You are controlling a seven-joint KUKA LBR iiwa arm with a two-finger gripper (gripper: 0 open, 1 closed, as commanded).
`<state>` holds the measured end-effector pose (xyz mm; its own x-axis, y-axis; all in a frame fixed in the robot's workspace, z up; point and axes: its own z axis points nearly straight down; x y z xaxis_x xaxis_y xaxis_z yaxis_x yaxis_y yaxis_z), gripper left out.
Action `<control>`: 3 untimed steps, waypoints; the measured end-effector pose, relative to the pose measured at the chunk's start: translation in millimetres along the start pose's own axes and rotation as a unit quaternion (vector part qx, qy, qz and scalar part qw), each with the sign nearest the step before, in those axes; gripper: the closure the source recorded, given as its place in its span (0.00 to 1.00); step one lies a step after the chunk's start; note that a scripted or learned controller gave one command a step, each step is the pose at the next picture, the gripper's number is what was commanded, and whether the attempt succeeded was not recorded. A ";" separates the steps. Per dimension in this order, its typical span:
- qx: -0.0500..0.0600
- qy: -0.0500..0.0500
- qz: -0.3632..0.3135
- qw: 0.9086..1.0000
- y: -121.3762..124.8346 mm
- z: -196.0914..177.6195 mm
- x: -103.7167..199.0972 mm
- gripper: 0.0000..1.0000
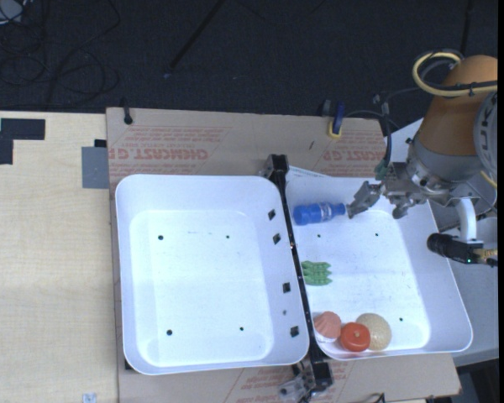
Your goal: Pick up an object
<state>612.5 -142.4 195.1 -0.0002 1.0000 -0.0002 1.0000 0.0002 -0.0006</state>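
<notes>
Arm over the far side of the right bin, with a blue bottle just beside its gripper.

From above, the gripper [380, 196] hangs over the far part of the right bin [437, 309] with its fingers spread apart and nothing between them. The blue bottle [317, 214] lies on its side just left of the fingers, near the bin's far left corner, its pale cap pointing right toward them. A green pea pod [316, 273] lies nearer, by the divider between the bins. In the near corner sit a pink piece [327, 324], a red tomato [354, 337] and a tan bun [375, 329], touching one another. The left bin [151, 200] sits beside it.
</notes>
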 end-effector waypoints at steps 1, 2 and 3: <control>-0.001 -0.001 0.003 1.000 -40.5 -60.6 -56.7 0.00; 0.001 0.000 0.000 1.000 -39.3 -66.6 -54.4 1.00; -0.006 -0.003 -0.001 1.000 -24.0 -172.5 -72.0 1.00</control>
<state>588.6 -214.4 367.6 -0.0028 1.0000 -0.0054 0.9999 0.0029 0.0109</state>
